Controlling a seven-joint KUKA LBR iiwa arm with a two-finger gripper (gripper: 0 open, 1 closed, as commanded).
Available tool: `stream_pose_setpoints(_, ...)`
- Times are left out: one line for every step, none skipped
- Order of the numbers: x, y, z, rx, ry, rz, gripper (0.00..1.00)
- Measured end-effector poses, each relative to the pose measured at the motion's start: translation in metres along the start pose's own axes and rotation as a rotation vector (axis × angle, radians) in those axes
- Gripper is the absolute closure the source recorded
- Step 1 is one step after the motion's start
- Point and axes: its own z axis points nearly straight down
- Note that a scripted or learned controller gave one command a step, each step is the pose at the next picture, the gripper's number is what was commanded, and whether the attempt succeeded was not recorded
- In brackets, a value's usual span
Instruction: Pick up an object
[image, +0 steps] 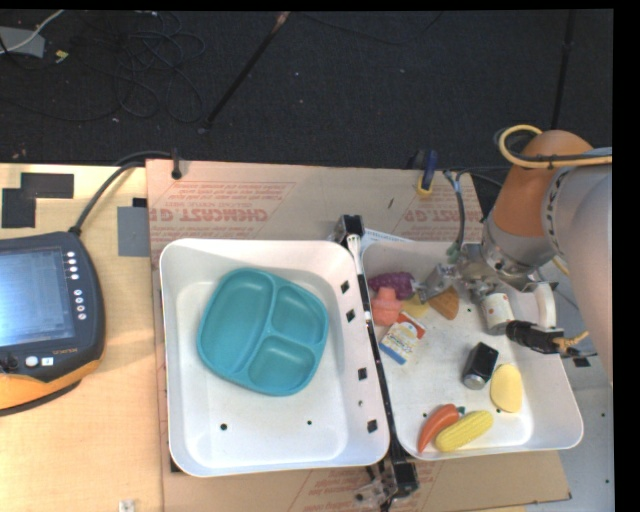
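gripper (440, 287) low in right bin (560, 425) | over brown item (447, 302) | finger state: cannot tell | teal tray (264, 331) in left bin (190, 400)

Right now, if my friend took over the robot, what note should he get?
Gripper: low in the right bin, near its back wall; I cannot tell if it is open or shut, and nothing shows between its fingers.
Things in the right bin: purple toy, pink block, small packet, black can, lemon, corn, carrot.
Left bin: teal divided plate.
Done: nothing visibly picked up.
Left: grasp one object and lift it.
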Motion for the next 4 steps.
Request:
stream_pose_setpoints(0.0,0.0,-0.01,0.002,0.0,-0.004,1.0)
stream_pose_setpoints(0.001,0.0,-0.01,0.002,0.0,-0.008,0.0)
stream_pose_setpoints(-0.001,-0.01,0.01,-0.006,0.002,0.011,0.0)
stream_pose_setpoints(0.0,0.001,0.009,-0.008,0.002,0.008,0.0)
